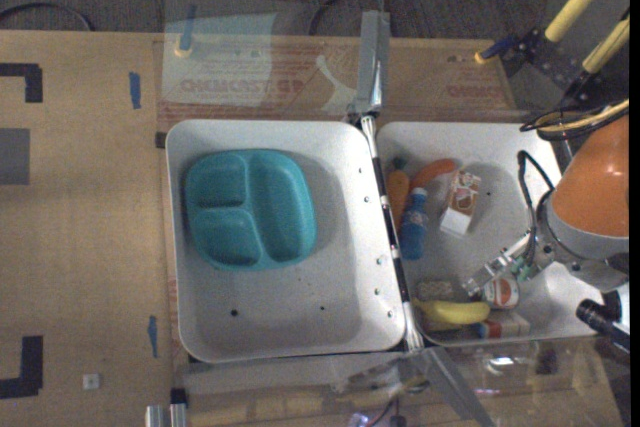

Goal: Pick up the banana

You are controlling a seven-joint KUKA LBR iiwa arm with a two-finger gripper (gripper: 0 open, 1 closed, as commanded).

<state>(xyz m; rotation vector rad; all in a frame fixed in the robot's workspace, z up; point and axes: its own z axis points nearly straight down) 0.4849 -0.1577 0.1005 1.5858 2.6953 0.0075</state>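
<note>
Gripper: you see the gripper (490,273) low in the right bin (500,150), reaching in from the right under the orange-banded arm (590,200); you cannot tell whether it is spread or closed, and nothing clearly sits in it
Banana: one banana (455,312), lying flat just below the gripper tip and slightly to its left, close against the right bin's near wall
Banana axis: its long axis runs left to right, roughly along the near wall; one end points toward the divider between the bins, the other toward the arm side, with a slight curve
Contact: you can see the banana apart from the gripper, not lifted
Beside the gripper: one small round red-and-white object (503,292) just below the tip, between the tip and the banana's right end
Left of the gripper: one blue bottle (414,223), upright-looking along the divider; two orange items (416,181) beyond it, kind unclear
Above-left of the gripper: one small carton (460,200), tilted
Far left of the gripper: one teal divided plate (250,207) with three compartments, alone in the left bin (300,315)
Bins: two, white, side by side
</note>
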